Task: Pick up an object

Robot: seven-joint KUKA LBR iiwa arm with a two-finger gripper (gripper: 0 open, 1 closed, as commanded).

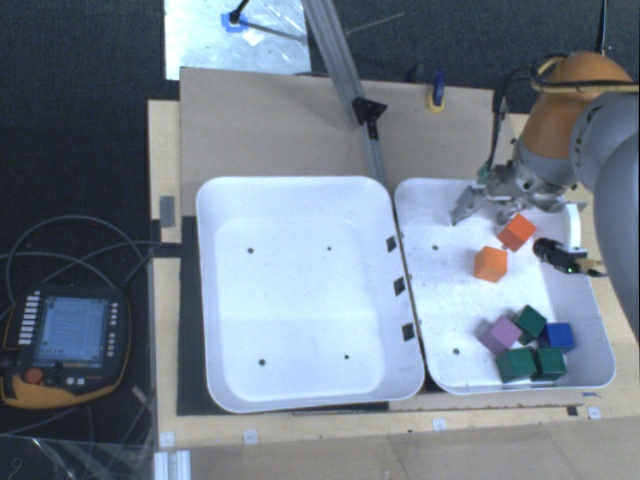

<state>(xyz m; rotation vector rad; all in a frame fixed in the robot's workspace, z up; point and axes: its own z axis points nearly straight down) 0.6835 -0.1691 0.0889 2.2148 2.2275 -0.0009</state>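
Two white bins side by side on the bench: left bin (300,288) bare inside, right bin (440,298) carrying all the blocks. Reaching in from the right, the grey arm with its orange band, gripper (487,206) low over the far part of the right bin. Whether open or closed: cannot tell from this slant, and nothing seen held.

Nearest candidates: an orange cube (517,232) just beside the gripper, tilted on the bin floor, and a second orange cube (490,264) a little nearer the camera, sitting flat and apart from its neighbour. Toward the near right corner, a tight cluster: purple block (501,334), green block (530,322), blue block (558,336), and two more dark green blocks (516,365) touching one another against the rim.

Best bet for the step in hand, as a judgement: go for an isolated orange cube, not the cluster, where crowded faces leave no room on either side. For the flat cube, centre above it, line up square to two opposite faces, come straight down, close, then lift slowly. For the tilted one, expect it to slip or roll on contact. Worth keeping clear of the bin wall during descent.
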